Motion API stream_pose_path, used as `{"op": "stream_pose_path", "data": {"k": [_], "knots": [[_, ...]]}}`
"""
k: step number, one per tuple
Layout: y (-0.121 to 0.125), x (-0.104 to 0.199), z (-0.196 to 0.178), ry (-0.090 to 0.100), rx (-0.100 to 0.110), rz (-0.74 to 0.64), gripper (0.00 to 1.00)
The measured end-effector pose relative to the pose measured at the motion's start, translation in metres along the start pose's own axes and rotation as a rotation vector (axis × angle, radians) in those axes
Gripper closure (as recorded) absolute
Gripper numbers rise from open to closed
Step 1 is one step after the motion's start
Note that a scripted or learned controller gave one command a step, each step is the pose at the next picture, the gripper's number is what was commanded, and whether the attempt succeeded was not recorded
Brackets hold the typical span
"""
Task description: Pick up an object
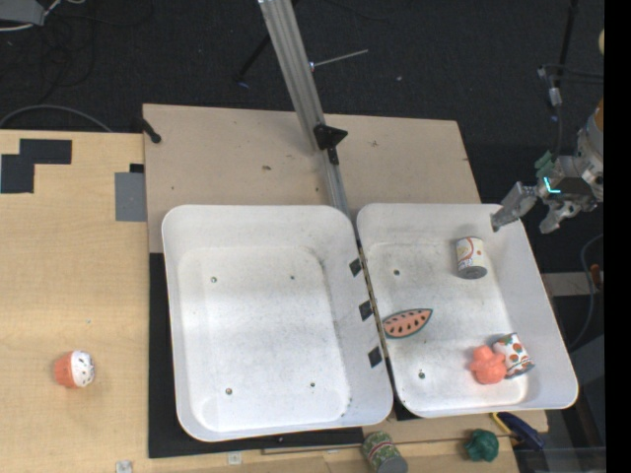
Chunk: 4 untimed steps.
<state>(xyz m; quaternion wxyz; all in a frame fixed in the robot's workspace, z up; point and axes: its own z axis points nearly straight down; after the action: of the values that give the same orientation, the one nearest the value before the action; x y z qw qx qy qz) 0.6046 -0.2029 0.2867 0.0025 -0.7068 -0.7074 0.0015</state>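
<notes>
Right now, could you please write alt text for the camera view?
The end effector hovers, fingers open, above the right bin's far right corner. That bin holds a small can, a watermelon slice toy and an orange toy; an orange ball lies on the bench.

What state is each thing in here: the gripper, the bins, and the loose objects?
gripper: open, holding nothing, above the right bin's far right corner.
right bin: holds three objects.
small can: lying on its side.
watermelon slice: lying flat by the divider.
orange toy: resting near the front right corner.
left bin: flat on the bench.
</notes>
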Motion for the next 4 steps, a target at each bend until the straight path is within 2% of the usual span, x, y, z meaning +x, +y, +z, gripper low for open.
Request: {"op": "stream_pose_path", "data": {"k": [1,3,4], "knots": [[0.001,0.0,-0.002,-0.001,-0.003,-0.003,0.0],[-0.009,0.0,0.088,0.001,0.002,0.0,0.0],[-0.014,-0.008,0.148,0.001,0.003,0.001,0.0]]}}
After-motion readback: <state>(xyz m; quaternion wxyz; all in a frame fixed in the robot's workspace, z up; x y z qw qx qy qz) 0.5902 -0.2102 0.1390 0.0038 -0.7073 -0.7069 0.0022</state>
